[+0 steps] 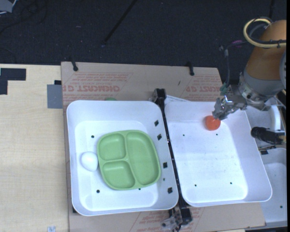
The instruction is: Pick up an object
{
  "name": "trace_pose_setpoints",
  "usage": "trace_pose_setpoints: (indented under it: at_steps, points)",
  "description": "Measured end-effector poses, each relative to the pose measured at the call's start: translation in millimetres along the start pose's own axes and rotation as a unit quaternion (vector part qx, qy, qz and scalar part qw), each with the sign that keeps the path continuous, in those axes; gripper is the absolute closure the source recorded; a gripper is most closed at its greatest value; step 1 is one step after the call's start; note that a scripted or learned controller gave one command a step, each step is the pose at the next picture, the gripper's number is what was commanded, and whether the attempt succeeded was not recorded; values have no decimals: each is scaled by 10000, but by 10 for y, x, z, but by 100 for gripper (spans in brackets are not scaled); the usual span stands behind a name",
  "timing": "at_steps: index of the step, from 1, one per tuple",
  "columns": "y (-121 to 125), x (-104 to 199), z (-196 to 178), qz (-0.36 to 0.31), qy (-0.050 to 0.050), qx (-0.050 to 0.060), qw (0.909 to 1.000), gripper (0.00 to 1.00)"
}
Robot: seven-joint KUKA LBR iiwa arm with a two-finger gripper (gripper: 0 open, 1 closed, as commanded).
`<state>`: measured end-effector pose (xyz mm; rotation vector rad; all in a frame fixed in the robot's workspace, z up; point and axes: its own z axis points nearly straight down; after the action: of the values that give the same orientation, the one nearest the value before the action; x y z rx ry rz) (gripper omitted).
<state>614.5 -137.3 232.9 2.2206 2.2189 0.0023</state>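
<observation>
You have two shallow white plastic bins side by side on the bench. In the right bin (217, 178), a small round orange-red ball (212, 123) sits on the floor near the far edge, closer to the far right corner than to the divider. The grey arm with its orange band (263, 57) reaches in over that far right corner, and its metal two-finger gripper (223, 108) hangs just above and beside the ball, at the ball's far right side. Whether it touches the ball or grips anything, you cannot tell from this angle.

In the left bin (87, 197), a light green three-compartment plastic plate (128, 159) lies in the middle of the floor, and a small white egg-shaped object (89, 161) rests touching the plate's left edge.
</observation>
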Motion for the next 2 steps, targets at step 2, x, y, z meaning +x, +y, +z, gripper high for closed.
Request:
trace_pose_setpoints:
  at_steps: [2]
  points:
    - [-219, 486, -125, -17, 13, 42, 10000, 100]
